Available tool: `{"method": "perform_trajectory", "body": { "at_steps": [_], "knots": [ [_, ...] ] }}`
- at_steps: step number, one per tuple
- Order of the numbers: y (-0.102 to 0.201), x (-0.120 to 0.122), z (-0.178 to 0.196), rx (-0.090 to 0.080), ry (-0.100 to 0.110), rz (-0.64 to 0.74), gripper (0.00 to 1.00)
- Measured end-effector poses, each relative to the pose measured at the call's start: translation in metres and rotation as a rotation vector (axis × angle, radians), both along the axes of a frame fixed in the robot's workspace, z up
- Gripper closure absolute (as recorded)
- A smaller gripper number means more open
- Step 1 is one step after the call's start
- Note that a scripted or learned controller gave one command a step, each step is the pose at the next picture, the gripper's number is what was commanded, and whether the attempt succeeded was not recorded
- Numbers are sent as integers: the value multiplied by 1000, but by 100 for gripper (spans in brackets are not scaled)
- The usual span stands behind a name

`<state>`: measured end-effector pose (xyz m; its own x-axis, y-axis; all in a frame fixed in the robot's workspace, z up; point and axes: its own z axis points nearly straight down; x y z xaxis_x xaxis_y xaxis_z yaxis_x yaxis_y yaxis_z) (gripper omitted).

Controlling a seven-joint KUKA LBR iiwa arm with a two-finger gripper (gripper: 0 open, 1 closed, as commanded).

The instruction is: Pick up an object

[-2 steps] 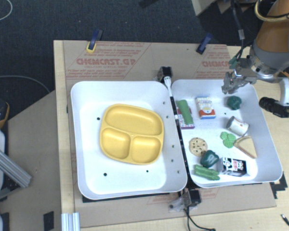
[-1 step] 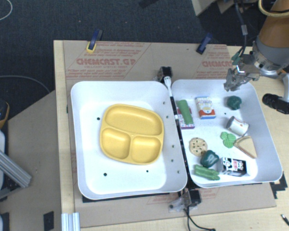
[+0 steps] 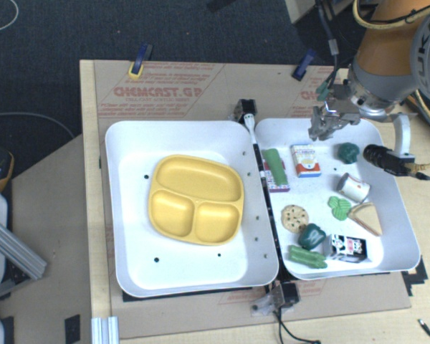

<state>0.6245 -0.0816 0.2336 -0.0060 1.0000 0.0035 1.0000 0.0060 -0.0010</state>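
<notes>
L bin (image 3: 122, 192) w/ yellow tray (image 3: 196, 199); R bin (image 3: 401, 228) approx. nine small toys.

Arm (image 3: 398, 27) cropped at right edge.

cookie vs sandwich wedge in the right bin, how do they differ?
The cookie is round; the sandwich wedge is triangular. The cookie is tan with dark specks; the wedge is plain tan with a pale edge. The cookie lies near the bin's left wall, the wedge toward its right side. Both lie flat in the right bin, away from the gripper.
</notes>
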Motion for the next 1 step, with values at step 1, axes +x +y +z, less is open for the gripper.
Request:
{"method": "perform_trajectory", "body": {
  "at_steps": [1],
  "knots": [
    [24,-13,-18,-2,3,-3,100]
  ]
}}
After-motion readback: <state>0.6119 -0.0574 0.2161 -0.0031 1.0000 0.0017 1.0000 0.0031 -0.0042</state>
